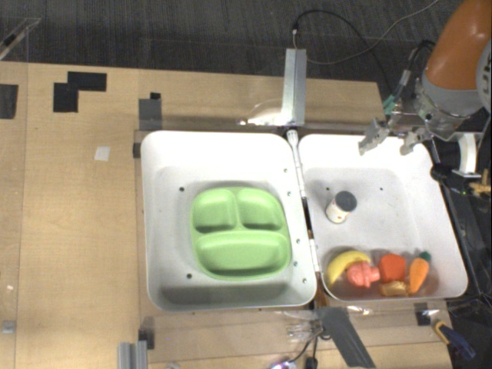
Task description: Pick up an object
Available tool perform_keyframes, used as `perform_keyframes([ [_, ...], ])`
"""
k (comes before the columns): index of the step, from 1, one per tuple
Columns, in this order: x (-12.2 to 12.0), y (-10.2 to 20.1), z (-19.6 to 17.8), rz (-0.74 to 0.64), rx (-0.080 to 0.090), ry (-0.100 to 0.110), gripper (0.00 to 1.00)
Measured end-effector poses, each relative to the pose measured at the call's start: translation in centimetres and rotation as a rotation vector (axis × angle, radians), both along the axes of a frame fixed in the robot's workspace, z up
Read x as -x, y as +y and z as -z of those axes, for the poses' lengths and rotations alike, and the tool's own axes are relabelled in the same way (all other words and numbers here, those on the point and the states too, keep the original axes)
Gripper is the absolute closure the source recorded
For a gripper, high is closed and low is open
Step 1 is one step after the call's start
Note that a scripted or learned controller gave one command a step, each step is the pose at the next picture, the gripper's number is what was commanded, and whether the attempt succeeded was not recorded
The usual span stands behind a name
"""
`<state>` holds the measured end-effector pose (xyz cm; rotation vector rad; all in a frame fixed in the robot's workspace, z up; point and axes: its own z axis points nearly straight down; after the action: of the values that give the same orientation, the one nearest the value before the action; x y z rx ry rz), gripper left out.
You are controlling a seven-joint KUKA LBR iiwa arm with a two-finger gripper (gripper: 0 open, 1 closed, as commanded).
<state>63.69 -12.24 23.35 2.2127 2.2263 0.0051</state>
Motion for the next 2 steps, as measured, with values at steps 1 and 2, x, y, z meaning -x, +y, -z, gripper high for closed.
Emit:
perform_keyframes([
  [1,-2.1,2.4,14.6,0.015,0.001,-0.005,0.00],
  [2,0.5,1.0,14.5,0.023,0.001,-0.005,0.00],
])
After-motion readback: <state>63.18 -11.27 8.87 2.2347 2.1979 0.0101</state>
